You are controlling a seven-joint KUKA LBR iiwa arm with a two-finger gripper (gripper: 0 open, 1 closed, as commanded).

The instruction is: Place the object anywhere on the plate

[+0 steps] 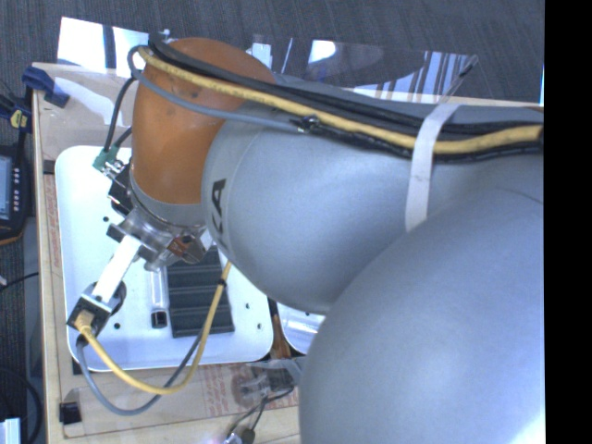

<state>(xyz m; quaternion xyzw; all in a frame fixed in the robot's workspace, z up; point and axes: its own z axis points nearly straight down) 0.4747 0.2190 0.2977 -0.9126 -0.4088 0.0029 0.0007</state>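
Object first: I can't place it with any confidence, because the arm (370, 248) covers most of both bins. A small dark piece (159, 319) lies on the floor of the left bin (79, 202), just beside the gripper (191, 308), and that may be it. I can't make out the plate under the grey bulk either.

The gripper hangs low over the left bin, below the orange band (176, 128), and from this angle I cannot tell whether it is clenched or released, nor whether it carries anything. I judge this to be the pick-up stage, with the placing not yet done. The next move calls for a sure grasp, a clean lift over the bin wall, and then a carry to wherever the plate sits.

The bin floor is smooth white plastic, shallow-walled, and a light piece could skid on it. A yellow cable (139, 377) loops over the near wall. The bench (51, 118) is pale wood, with dark carpet (277, 7) beyond it.
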